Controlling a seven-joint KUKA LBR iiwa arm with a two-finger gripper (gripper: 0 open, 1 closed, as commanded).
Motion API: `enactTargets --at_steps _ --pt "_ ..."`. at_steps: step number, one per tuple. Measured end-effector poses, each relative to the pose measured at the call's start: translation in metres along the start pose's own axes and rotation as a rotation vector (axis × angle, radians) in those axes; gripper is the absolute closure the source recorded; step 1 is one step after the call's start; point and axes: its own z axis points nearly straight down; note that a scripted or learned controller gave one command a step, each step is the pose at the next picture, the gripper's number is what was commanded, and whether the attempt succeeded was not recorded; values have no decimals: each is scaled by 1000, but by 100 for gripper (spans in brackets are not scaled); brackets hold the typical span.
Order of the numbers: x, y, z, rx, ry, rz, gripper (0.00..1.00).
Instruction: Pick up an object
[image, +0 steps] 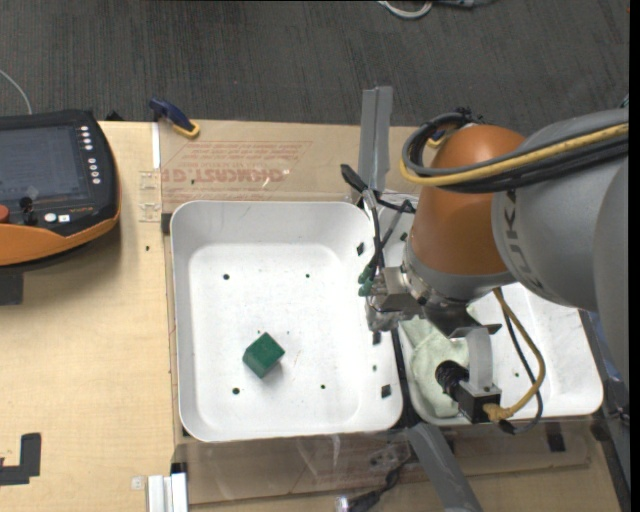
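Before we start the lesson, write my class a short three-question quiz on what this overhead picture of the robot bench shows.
1. True or false: the green block lies in the left bin.
2. Multiple choice: over which bin does the arm's orange band hang? A) left bin B) right bin C) neither
3. Fill in: the pale cloth lies in the ____ bin, under the arm.

Key: 1 true. 2 B. 3 right.
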Motion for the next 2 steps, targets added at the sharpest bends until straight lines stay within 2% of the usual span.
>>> enactTargets --at_steps 1,2 --pt "-60 9 41 2 2 -191 100" --pt "-35 -2 41 3 2 78 100"
